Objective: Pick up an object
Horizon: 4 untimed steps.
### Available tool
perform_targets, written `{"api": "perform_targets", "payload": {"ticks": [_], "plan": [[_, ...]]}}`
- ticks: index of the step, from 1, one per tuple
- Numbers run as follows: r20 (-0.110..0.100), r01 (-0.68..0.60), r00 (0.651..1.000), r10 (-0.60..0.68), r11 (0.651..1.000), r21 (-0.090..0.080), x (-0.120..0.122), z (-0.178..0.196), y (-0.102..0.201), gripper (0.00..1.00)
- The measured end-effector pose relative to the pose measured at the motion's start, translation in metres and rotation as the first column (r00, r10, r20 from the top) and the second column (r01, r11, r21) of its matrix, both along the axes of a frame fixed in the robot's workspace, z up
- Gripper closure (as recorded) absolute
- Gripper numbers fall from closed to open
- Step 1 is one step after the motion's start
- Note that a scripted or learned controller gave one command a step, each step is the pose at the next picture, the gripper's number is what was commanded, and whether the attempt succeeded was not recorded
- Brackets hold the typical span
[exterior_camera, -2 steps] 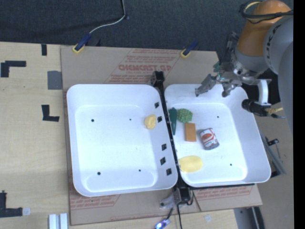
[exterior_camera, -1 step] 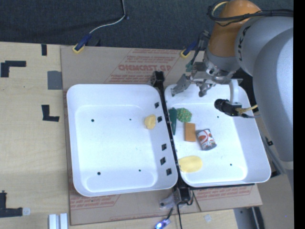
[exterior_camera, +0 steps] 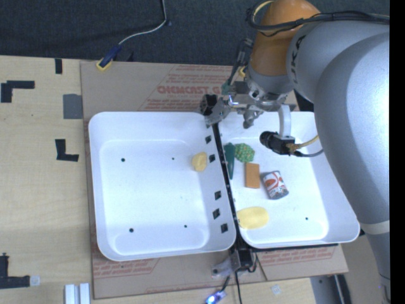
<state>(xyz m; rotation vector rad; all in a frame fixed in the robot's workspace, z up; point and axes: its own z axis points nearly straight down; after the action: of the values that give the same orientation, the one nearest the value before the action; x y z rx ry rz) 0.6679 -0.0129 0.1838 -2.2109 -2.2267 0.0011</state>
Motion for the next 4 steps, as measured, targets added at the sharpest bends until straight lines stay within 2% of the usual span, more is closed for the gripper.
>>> {"api": "perform_targets", "payload": {"ticks": [1,2,3,4], "plan": [[0.002,-0.005,1.000,0.005,1.000,0.001,-0.006,0.000,0.104,0.00],[-0.009,-0.001,1.000,0.001,1.000,-0.002,-0.004,-0.107,0.185,0.00],[-0.001,0.003,1.000,-0.003,1.000,-0.003,-0.001,-0.090,0.181,1.00],[0.017,0.000,1.000,0.000,1.000,0.005,-0.049,0.073,0.218,1.00]]}}
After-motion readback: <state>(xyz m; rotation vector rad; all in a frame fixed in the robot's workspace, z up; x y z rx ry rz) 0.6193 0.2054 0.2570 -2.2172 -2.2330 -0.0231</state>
